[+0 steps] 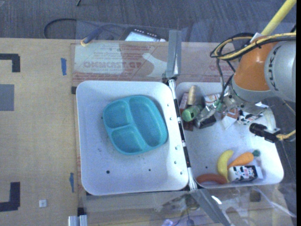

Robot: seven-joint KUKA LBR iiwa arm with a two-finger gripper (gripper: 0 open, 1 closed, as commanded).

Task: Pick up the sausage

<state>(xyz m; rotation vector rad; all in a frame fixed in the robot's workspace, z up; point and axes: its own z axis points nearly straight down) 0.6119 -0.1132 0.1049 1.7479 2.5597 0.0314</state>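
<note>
Leftmost, the left bin (89, 140) carries a teal divided plate (135, 124) lying flat, apart from the task. Across the divider, the right bin (207, 145) has a green bottle (190, 113) at its far corner, with the gripper (209, 113) low just beside it; I cannot tell how its jaws stand. Nearer, the sausage (211, 178) lies against the front wall, untouched, beside a banana (224, 162), carrot (242, 158) and small carton (244, 173), well apart from the gripper.

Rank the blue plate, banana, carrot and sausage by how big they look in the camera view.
1. blue plate, by far the largest
2. banana, carrot and sausage: all look about alike, too close to rank.
</note>
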